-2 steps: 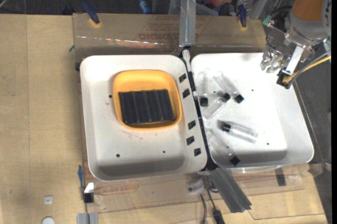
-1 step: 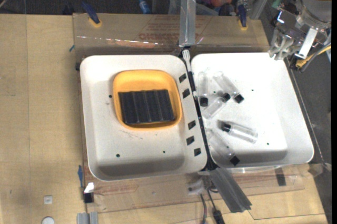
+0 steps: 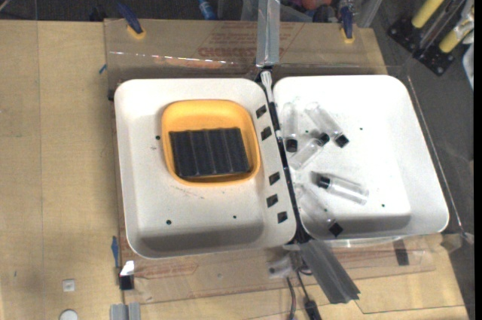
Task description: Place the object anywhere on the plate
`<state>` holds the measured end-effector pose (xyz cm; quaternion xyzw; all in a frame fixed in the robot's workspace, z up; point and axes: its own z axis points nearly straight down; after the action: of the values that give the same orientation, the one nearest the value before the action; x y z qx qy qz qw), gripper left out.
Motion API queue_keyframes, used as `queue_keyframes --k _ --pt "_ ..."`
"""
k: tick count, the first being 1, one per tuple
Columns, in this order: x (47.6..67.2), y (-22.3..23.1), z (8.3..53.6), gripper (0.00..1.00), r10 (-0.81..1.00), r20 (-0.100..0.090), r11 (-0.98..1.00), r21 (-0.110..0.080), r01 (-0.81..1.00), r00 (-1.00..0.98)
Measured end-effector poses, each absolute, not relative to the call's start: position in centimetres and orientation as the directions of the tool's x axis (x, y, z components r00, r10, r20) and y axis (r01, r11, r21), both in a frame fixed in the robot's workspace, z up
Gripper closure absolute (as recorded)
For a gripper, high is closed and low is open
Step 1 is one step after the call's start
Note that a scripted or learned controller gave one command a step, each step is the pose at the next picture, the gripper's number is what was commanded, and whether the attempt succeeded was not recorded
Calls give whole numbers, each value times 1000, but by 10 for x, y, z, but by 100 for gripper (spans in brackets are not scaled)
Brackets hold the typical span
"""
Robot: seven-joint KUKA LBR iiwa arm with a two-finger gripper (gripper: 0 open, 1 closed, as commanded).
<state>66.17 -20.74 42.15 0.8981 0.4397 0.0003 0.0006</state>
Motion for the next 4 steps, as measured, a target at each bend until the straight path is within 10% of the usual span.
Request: queue_keyframes --k 4 --pt "668 -208 402 100 988 0 -158 -2 988 158"
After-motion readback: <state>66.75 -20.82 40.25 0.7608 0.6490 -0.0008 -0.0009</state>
